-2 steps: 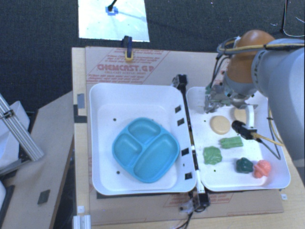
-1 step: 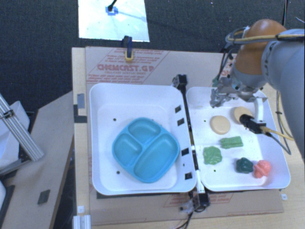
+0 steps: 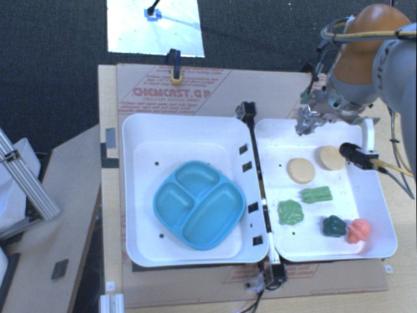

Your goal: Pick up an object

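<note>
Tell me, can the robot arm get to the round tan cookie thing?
Probably yes. The gripper hangs over the right bin, and the round tan piece lies just below it with nothing on top.

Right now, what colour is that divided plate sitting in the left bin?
Light blue. The divided plate shows plainly in the camera view, lying in the left bin.

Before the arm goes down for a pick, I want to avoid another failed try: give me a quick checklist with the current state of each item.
1. Hand free of any object: ok, nothing seen between its fingers.
2. Finger opening: cannot tell.
3. Targets present in right bin: ok; two tan discs, green block, green leafy piece, dark green piece, pink piece.
4. Nearest target apart from neighbours: ok.
5. Dark green and pink pieces separated: not ok, touching.
6. Blue tray clear of the hand: ok, in left bin.
</note>
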`<state>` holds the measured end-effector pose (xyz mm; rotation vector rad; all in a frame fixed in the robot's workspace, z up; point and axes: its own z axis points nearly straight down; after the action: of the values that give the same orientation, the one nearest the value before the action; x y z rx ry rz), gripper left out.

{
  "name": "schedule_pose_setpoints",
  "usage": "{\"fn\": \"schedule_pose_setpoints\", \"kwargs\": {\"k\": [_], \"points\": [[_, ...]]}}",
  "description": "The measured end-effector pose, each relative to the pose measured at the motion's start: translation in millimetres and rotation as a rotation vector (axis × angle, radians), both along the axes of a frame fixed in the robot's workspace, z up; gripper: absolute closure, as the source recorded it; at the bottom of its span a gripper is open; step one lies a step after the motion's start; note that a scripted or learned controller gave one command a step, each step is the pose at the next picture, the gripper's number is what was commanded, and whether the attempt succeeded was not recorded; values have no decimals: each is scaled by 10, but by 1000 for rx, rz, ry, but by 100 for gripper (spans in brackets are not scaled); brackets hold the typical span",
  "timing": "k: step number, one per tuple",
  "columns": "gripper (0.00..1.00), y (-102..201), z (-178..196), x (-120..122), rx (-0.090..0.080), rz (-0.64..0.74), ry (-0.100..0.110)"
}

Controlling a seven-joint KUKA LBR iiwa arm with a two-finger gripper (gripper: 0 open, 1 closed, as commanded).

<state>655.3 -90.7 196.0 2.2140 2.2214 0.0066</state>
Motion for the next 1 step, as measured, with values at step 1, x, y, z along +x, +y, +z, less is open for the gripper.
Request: {"fn": "schedule_pose_setpoints", "kwargs": {"k": [1], "points": [[100, 596, 127, -142, 3, 7, 5]]}}
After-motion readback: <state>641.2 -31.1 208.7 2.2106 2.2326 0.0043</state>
